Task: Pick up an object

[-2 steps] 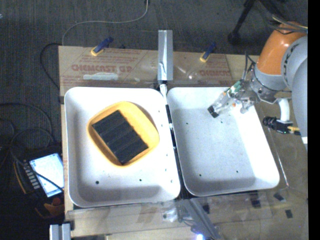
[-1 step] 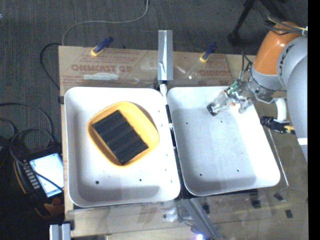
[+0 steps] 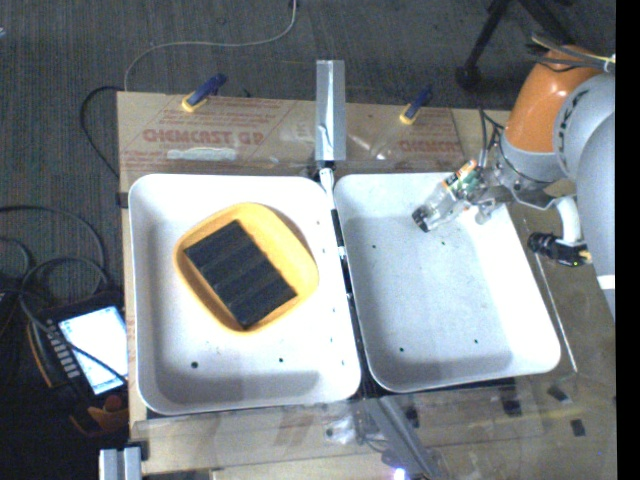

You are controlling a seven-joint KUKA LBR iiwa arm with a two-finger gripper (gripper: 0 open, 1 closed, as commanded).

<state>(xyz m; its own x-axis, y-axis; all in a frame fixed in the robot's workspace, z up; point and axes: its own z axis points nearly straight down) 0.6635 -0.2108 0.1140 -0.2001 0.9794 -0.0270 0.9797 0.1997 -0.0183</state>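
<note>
Left bin [image 3: 160, 368]: yellow sponge [image 3: 246, 265] mid-floor, margins free.

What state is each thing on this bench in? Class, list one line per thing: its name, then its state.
yellow dish: lying flat in the left bin, untouched.
dark ridged block: lying inside the yellow dish, set askew to the bin's sides.
gripper: over the right bin near its far edge, nothing seen in it.
clamps: two, blue and yellow, at the bench's far edge.

Dark carpet floor [image 3: 200, 28], chair base [image 3: 500, 8] top rt.
</note>
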